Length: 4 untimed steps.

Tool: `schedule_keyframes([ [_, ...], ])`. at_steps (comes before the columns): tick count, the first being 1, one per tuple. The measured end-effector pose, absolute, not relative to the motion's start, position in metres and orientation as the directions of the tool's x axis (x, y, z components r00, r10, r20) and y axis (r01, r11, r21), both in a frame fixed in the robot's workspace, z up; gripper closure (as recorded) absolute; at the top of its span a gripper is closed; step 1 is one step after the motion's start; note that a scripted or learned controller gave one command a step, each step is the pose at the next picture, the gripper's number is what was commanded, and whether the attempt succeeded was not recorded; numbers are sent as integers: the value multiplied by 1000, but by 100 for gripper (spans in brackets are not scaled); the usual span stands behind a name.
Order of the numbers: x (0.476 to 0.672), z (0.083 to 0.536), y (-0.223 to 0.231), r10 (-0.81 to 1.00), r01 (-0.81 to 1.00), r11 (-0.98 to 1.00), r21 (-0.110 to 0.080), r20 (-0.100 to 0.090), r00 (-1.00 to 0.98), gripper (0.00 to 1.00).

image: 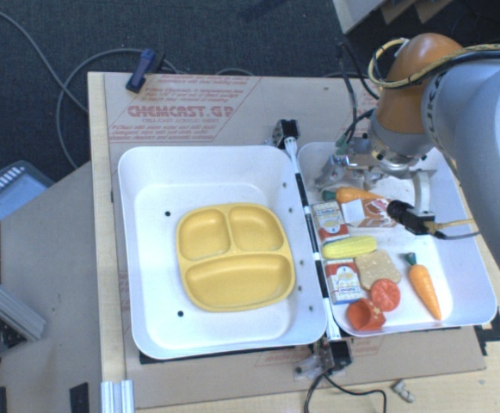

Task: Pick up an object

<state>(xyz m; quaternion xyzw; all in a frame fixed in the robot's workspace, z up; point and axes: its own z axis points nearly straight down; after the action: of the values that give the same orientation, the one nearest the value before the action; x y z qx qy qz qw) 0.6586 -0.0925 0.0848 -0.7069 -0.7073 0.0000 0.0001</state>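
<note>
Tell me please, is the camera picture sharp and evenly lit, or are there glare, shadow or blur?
Camera view: lighting is even and soft; the yellow divided plate casts a faint shadow in the left bin. The orange band shows a mild sheen. The arm's nearest grey part looks soft, slightly out of focus. The small food items, like the carrot, are reasonably sharp.

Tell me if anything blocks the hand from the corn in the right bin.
Nothing visible covers the corn. The hand hangs over the bin's far end, with a small carrot and a food box lying flat between them.
</note>
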Motion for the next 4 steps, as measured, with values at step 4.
schedule_keyframes([
  [4,655,85,-97,1000,1000,0,-1,0,0,0],
])
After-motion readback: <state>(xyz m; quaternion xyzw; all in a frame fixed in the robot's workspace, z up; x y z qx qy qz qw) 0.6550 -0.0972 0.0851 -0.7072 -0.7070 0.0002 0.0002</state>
